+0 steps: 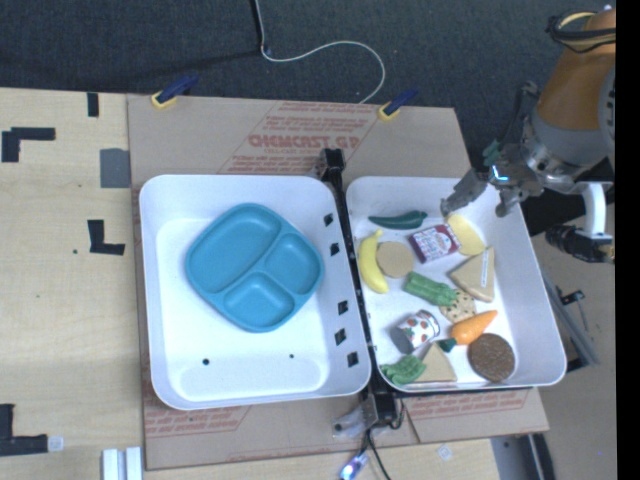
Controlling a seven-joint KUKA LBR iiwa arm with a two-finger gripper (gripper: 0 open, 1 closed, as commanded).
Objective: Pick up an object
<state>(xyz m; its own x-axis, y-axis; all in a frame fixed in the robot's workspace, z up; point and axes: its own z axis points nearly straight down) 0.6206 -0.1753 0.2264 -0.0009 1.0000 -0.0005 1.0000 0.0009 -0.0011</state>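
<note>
The right bin (535,288) holds several toy foods: a green chili (398,220), a banana (372,264), a maroon packet (433,242), a yellow lemon-like piece (465,234), a cheese wedge (476,276), a green pickle (430,289), a carrot (471,327), a brown round cookie (491,356) and a small can (415,330). My gripper (483,201) hangs over the bin's far right corner, just above the yellow piece. Its two fingers are spread open with nothing between them.
The left bin (170,348) holds a blue divided plate (255,266). Both bins rest on a cardboard sheet (290,138). A white cable (330,53) loops behind it. The arm's grey and orange wrist (575,98) stands beyond the right bin's far corner.
</note>
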